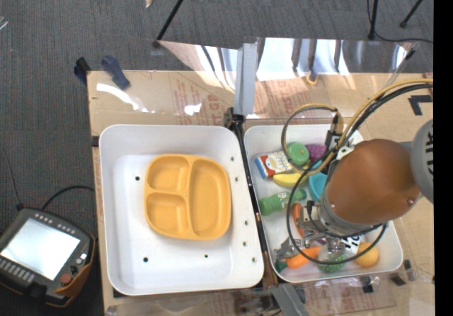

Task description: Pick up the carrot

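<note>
Fingers of the gripper (303,235) hang low in the right bin (391,265), mostly hidden under the orange band (369,183) and a tangle of cables (311,166); whether they are spread or closed I cannot tell, and nothing can be seen held between them. Grey metal parts reach down among the toys at the bin's near left.

An orange carrot (296,214), thin and upright in the picture, lies just left of the gripper, close to or touching it. A second orange piece (303,258) lies below, near the bin's front edge. A green bottle (277,202) lies just beside the carrot, with a banana (289,180), a small carton (271,164) and a green ball (298,153) farther back. The left bin (120,166) holds a yellow tray (187,196).
</note>
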Action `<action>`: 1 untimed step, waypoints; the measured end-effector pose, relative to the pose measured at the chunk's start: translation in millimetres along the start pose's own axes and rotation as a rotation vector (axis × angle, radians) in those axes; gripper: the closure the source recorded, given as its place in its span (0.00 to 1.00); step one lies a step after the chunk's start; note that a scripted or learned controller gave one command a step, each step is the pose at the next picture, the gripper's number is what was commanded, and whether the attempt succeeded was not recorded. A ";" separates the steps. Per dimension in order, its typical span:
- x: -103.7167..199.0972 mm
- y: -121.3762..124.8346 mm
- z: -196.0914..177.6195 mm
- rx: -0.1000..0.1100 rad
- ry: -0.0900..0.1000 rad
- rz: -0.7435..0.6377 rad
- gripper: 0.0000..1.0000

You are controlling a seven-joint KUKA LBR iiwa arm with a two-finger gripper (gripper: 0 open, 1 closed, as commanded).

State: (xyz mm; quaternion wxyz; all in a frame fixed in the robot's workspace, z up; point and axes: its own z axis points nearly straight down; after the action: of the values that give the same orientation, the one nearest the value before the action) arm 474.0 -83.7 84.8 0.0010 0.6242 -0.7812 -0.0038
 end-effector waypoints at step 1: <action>-1.7 -1.1 -1.5 0.005 0.000 -0.027 0.00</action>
State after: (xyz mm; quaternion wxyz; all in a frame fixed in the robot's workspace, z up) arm 475.5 -82.2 86.3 -0.0005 0.6349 -0.7726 -0.0022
